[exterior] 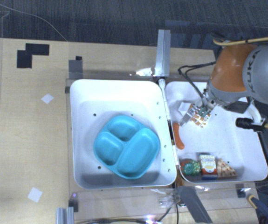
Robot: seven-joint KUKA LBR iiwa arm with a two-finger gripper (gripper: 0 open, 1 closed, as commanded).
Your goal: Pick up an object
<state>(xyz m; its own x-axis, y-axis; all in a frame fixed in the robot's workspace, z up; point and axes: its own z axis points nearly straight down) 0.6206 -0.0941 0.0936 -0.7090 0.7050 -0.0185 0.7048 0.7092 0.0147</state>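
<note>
Two shallow white bins sit side by side on the pale wooden surface [26,139]. The left bin [85,97] holds a blue divided plate [126,146] with three compartments, lying near the bin's front edge and a little toward its right wall.

The arm [245,73], grey with an orange band, reaches into the right bin [245,148] from the right. Its gripper [193,114] hangs over the back left part of that bin, close to the wall shared with the left bin. Something small with a patterned, reddish and white face [200,117] lies right at the gripper, but whether the fingers are open or closed, or have hold of it, cannot be told from this angle.

An orange carrot-shaped toy [178,135] lies along the left wall of the right bin, just in front of the gripper and apart from it. Along the bin's front edge sits a row of small things: a green lumpy one [190,167] in the front left corner, a small box with a yellow and red label [208,164] just beside it, and a tan patterned piece [226,170] to the right of the box.
</note>
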